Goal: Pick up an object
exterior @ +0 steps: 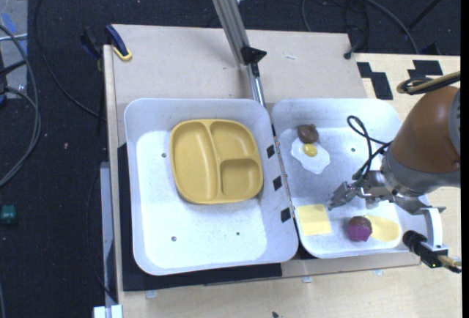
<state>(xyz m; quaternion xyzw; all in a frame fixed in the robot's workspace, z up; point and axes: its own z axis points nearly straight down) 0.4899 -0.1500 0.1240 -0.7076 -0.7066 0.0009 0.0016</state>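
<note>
In the right bin [381, 115] lie several play-food pieces: a fried egg [311, 154], a small brown lump [307, 133] just behind it, a yellow cheese slice [314, 220], a purple round piece [358, 228] and a pale yellow oval [385, 230]. My gripper [341, 196] hangs low over the middle of this bin, right of the cheese slice and above-left of the purple piece. Nothing shows between its fingers. The arm's orange band and grey wrist cover the bin's right side.
The left bin [146, 185] holds a yellow divided plate [217, 160]. A metal pole [227, 9] slants down to the gap between the bins. A black cable [360, 130] loops over the right bin. The bench edge runs just below both bins.
</note>
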